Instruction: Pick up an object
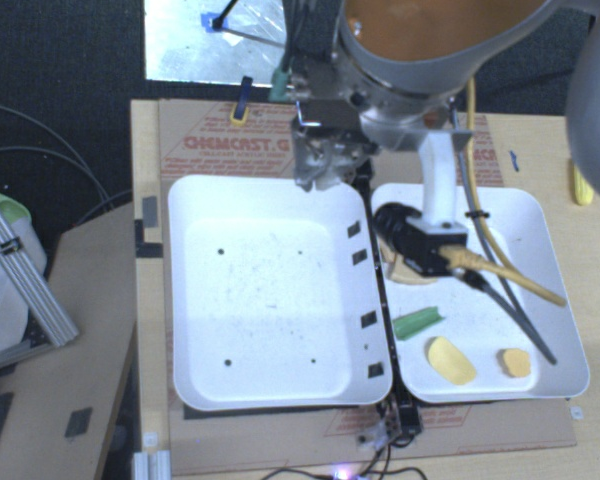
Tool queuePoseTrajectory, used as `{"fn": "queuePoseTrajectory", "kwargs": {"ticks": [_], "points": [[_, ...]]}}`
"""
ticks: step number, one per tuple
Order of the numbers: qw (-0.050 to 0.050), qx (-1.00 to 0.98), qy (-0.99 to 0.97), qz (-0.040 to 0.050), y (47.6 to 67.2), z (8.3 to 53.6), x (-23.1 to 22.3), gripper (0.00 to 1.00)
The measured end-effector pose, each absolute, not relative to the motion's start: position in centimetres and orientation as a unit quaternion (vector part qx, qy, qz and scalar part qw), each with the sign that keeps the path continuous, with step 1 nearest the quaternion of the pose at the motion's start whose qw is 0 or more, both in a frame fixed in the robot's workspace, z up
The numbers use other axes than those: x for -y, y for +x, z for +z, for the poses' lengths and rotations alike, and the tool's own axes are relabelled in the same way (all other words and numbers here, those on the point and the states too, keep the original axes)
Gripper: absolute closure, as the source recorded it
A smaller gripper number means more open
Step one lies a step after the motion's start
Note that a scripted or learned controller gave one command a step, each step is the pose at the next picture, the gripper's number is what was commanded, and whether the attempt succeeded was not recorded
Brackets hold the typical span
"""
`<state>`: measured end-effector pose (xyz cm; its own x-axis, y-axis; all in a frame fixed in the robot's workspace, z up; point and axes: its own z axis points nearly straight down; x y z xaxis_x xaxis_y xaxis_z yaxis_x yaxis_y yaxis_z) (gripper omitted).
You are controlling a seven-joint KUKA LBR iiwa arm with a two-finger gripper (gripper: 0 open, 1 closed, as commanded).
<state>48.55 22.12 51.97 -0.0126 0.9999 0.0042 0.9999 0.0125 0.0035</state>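
1. Hanging over the far edge of the left bin [195,268], the gripper [318,173] sits at about 12 o'clock in the camera view, just left of the seam where the two bins meet.
2. Whether it is released or clenched I cannot tell (its metal tip blurs against the dark parts above it), and nothing shows clearly within its grasp.
3. All the loose objects lie in the right bin [555,268], well apart from the gripper.
4. A green piece [416,321] lies at roughly 5 o'clock from the gripper, close to the divider and tilted, its right end nearer the far side.
5. A yellow oval piece [450,360] lies just beyond the green one along the same 5 o'clock line, near the bin's front wall.
6. A small orange piece [516,363] rests at 3 o'clock from the yellow oval, apart from it, between 4 and 5 o'clock from the gripper.
7. A tan curved piece [408,275] lies at 12 o'clock from the green piece, partly covered by robot hardware (so its full shape is hidden).
8. The grey arm [430,28], with its orange band, fills the frame from 12 to 2 o'clock.
9. Both bins rest on cardboard [230,140] printed with red lettering.
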Motion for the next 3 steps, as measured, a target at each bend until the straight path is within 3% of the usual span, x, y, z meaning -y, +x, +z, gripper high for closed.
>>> {"fn": "queuePoseTrajectory", "kwargs": {"ticks": [1, 2, 3], "points": [[0.000, 0.709, -0.705, -0.0027, 48.7, 53.1, -21.6, 1.00], [0.000, 0.705, -0.709, 0.0008, 48.7, 49.1, -15.1, 1.00], [-0.001, 0.709, -0.705, -0.0027, 48.7, 50.4, -15.5, 1.00]]}}
